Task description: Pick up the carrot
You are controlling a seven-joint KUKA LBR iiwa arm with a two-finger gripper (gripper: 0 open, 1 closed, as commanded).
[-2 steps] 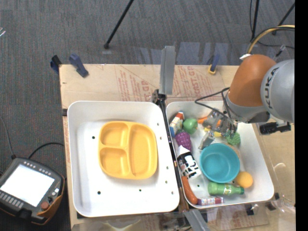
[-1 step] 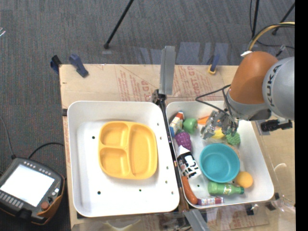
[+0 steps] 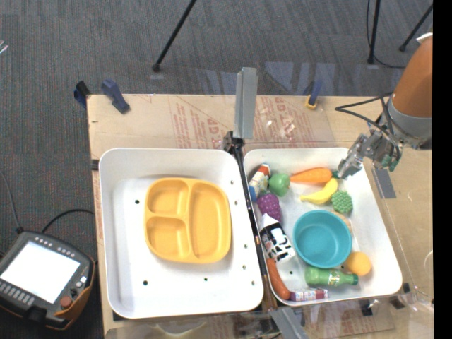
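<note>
Nearest the camera, at the near edge of the right bin [image 3: 387,226], a small flat packet [image 3: 308,296] lies along the rim, with a green bottle [image 3: 330,278] on its side just beyond it and an orange fruit [image 3: 358,263] at the bottle's right end. A thin red-orange sausage-like piece [image 3: 278,282] lies along the bin's near left wall. Farther in sits a teal bowl [image 3: 322,238], upright, and left of it a black-and-white carton [image 3: 277,240] lies tilted. Beyond the carton is a purple grape bunch [image 3: 268,205], then a green apple-like fruit [image 3: 279,183] and a small white bottle [image 3: 258,179] by the left wall.

The carrot [image 3: 311,176] lies on its side in the far part of the right bin, its thick end pointing right. A yellow banana [image 3: 320,192] lies just near of it, close or touching, and a bumpy green fruit [image 3: 342,202] sits just right of the banana.

The tool [image 3: 349,166] hangs over the far right part of this bin, its tip just beside the carrot's right end; nothing is seen between its fingers, and whether they are spread or closed cannot be told.

In the left bin [image 3: 120,189] a yellow divided plate [image 3: 188,219] lies flat. Both bins rest on the brown surface [image 3: 176,122].
</note>
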